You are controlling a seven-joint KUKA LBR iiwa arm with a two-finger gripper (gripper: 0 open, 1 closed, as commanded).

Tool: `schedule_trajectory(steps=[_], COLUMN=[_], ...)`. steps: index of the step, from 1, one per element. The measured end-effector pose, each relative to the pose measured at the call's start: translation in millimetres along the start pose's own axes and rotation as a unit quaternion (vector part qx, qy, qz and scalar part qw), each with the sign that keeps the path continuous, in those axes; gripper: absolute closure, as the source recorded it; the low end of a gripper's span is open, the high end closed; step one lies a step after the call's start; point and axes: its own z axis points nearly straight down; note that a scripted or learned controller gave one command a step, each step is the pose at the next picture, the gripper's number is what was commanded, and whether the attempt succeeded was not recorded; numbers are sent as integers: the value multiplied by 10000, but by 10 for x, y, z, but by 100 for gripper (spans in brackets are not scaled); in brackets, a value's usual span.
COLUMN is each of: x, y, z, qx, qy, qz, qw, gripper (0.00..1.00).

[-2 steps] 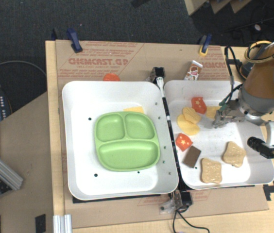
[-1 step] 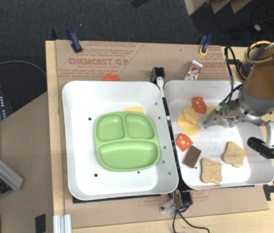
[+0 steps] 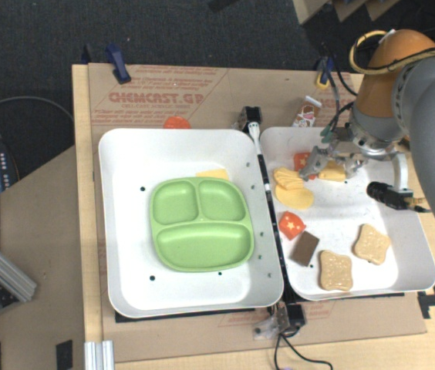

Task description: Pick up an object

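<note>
Arm over right bin, grip unclear

Bench (image 3: 125,99) carries two white bins side by side. Left bin (image 3: 125,168) holds a green divided plate (image 3: 200,223), a yellow piece (image 3: 214,174) touching its far rim. Right bin (image 3: 410,260) holds scattered food. Arm (image 3: 410,91) reaches in from the right; gripper (image 3: 327,160) sits low at the bin's far end, among a red piece (image 3: 301,160), yellow slices (image 3: 291,189) and a yellow chunk (image 3: 333,175). Cannot tell how its pincer stands. Nearer: two crackers (image 3: 335,270), red wedge (image 3: 291,224), brown block (image 3: 305,247).
</note>
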Motion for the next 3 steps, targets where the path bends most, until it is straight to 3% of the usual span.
schedule_trajectory(steps=[1,2,3], x=[328,459,469], y=[41,76,71], z=[3,-16,-118], qx=[-221,-265,-268], qy=[16,35,42], qz=[96,64,57], qw=[9997,9996,9996], gripper=[0,0,100])
